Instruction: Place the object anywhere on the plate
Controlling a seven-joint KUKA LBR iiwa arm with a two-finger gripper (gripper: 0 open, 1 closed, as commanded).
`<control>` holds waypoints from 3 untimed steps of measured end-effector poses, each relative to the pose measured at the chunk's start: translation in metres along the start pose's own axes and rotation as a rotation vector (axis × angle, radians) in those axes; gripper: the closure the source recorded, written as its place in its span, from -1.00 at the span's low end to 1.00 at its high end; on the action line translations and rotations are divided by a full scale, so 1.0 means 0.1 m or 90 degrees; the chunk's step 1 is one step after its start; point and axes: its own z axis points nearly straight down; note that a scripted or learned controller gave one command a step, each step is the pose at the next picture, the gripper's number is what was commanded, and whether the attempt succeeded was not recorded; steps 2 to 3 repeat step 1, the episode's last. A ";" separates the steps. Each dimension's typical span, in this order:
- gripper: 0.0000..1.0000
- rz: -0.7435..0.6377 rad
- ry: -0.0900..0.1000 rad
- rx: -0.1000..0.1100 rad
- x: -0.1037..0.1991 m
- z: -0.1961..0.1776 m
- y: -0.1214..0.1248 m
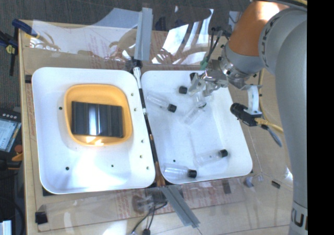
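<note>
A yellow plate [97, 94] with a dark square middle lies in the left bin [52, 161]. Several clear vials with black caps lie in the right bin [237, 150]: one [163, 104] near its left wall, one [211, 157] at the front right, one [177, 172] along the front wall. Another black cap [182, 90] sits by the back. My gripper [200, 89] hangs low over the back of the right bin, just right of that cap. A faint clear vial [193, 115] lies just in front of it.
A raised divider [145, 119] separates the two bins. Crumpled clear plastic sheeting [182, 35] lies behind the bins. The grey arm [282, 72] comes in over the right bin's right side.
</note>
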 end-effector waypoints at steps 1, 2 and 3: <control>-1.00 0.000 0.000 0.000 0.00 0.00 0.00; -1.00 0.000 0.000 0.000 0.00 0.00 0.00; -1.00 0.000 0.000 0.000 0.00 0.00 0.00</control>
